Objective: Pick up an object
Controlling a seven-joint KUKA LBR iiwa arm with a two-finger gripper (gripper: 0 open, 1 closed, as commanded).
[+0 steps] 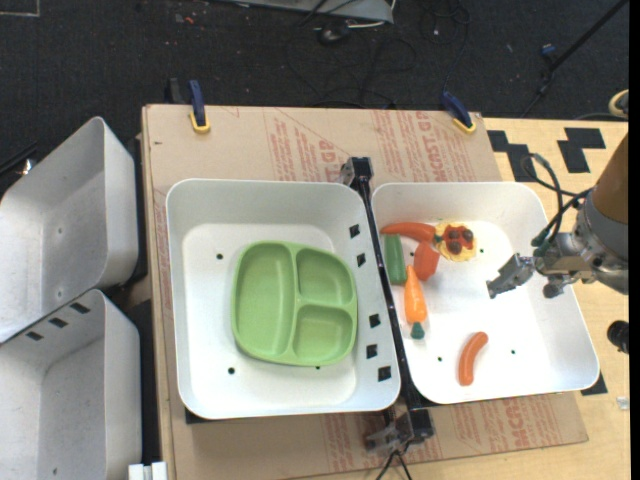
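I see the gripper [528, 280] open and empty, the sausage [472, 357] lying below-left of it, long axis near-upright in the right bin [560, 368].

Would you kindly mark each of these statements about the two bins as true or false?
1. The green plate lies in the left bin. True.
2. The tool holds the sausage. False: the sausage lies on the floor of the right bin, apart from the tool.
3. The carrot lies in the right bin, near the divider. True.
4. The green plate has a single undivided well. False: it has three compartments.
5. The arm reaches in from the view's left. False: it comes from the right.
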